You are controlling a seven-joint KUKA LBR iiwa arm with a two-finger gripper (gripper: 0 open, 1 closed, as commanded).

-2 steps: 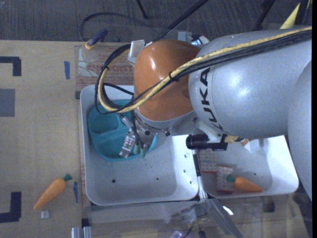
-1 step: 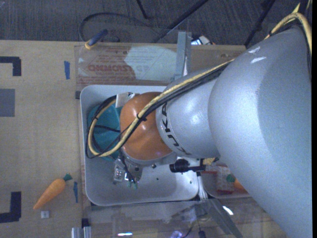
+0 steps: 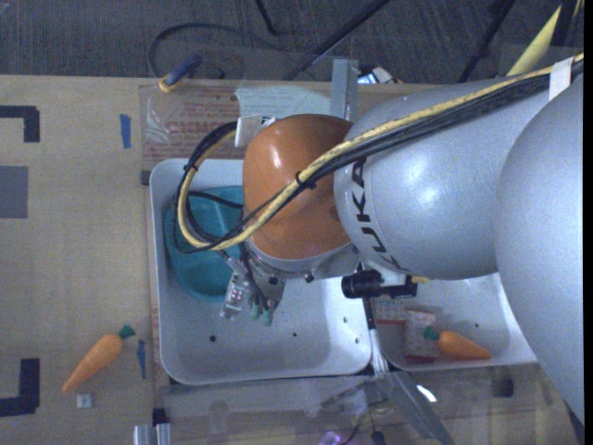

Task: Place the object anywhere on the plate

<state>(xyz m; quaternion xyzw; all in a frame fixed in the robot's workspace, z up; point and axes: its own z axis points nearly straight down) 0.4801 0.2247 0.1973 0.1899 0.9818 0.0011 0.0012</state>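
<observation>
Right, the big grey arm (image 3: 445,184) sweeps in from the right and covers much of both bins, its orange band (image 3: 295,188) sitting over the middle of the left bin (image 3: 185,341). A yellow-and-black cable (image 3: 199,239) loops off the band across that bin's back half. Under the loop lies the teal plate (image 3: 199,248), in the left bin's left half and partly hidden by the arm. The gripper (image 3: 248,306) hangs just off the plate's near right edge, above bare bin floor; whether its fingers are apart or together cannot be told. In the right bin (image 3: 482,350), near the front wall, lies an orange carrot (image 3: 459,345) beside a small reddish packet (image 3: 412,327). Another carrot (image 3: 93,360) rests on the bench (image 3: 74,248), outside the left bin's front left corner.
</observation>
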